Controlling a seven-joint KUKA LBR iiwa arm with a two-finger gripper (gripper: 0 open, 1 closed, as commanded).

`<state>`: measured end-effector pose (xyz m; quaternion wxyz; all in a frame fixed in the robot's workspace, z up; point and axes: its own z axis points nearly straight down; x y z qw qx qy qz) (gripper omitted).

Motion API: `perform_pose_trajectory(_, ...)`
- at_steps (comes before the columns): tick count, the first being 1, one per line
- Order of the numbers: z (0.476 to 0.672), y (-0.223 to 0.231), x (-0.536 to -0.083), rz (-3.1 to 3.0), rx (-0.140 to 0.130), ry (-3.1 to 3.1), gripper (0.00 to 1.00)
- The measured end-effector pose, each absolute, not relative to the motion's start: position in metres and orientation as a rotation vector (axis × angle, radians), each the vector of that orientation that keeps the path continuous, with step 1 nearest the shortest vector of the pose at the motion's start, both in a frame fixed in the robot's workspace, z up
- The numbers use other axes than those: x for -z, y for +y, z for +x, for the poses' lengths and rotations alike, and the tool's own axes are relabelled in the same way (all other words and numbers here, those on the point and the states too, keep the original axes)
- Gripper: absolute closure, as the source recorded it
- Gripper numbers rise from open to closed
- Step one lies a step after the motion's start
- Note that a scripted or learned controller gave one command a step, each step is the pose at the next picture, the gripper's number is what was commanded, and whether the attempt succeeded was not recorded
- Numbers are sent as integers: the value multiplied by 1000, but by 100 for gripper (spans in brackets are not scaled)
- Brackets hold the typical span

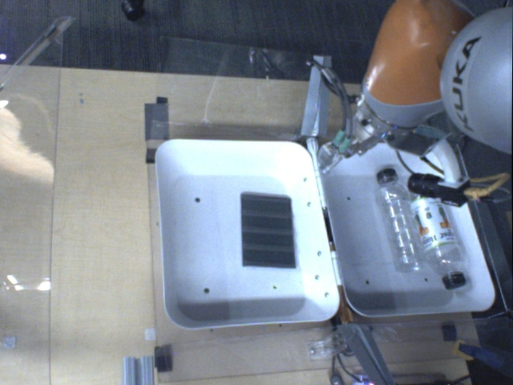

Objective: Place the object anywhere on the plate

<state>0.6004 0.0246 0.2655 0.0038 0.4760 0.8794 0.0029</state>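
Wooden bench [96, 215] is bearing a black ribbed rectangular plate [268, 229] in the left white bin [184, 215], two clear plastic bottles [398, 223] lying in the right white bin [361, 247], two-finger gripper [338, 145] hovering at its far-left corner, grip state impossible to tell; pick seemingly pending, calling for descent onto a bottle.

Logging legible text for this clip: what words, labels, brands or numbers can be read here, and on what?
"KUKA": on the grey arm housing, letters running vertically.
Label on one clear bottle in the right bin: print too small and blurred to read.
Nothing else legible.
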Motion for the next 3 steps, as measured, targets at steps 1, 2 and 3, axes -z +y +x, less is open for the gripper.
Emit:
perform_pose_trajectory(1,637,0,-276,1214,-8,2887,100)
perform_pose_trajectory(2,639,2,-288,1210,-16,2881,100)
perform_pose_trajectory(3,656,42,-375,1136,-11,2914,100)
